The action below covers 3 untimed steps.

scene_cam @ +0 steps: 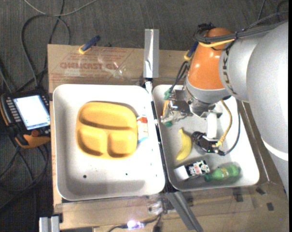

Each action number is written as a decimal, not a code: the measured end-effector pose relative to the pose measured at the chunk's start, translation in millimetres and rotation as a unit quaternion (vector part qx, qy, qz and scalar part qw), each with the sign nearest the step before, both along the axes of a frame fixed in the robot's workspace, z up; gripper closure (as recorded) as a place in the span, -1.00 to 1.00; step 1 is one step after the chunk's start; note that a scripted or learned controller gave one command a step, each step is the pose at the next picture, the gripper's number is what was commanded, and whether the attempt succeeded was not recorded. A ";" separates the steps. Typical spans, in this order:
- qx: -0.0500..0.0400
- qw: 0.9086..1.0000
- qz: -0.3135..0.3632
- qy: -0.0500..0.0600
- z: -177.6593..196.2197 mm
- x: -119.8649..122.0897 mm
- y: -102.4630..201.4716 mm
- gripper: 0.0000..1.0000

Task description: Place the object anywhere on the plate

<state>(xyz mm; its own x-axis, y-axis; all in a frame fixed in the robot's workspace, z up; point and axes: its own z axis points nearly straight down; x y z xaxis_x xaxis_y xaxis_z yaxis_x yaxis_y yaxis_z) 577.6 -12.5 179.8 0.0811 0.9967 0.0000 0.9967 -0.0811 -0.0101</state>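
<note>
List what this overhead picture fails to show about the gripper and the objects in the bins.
- Gripper: fingers' state hidden under the wrist.
- Small object beside the yellow plate: too small to identify.
- Box label: too small to read.
- Right bin: far side covered by the arm.

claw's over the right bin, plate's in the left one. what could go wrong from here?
1. The claw sits near the bin's left wall, apart from the banana; a grab there may come up with nothing.
2. The box and green bottle touch, so one may drag the other.
3. A small item beside the yellow plate could get knocked.
</note>
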 end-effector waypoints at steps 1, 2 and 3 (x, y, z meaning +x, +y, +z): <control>0.000 0.999 0.040 0.001 0.0 -68.3 37.2 1.00; -0.001 0.995 0.101 -0.001 114.9 -73.4 -19.4 1.00; 0.000 0.992 0.123 0.001 18.7 -35.8 73.1 1.00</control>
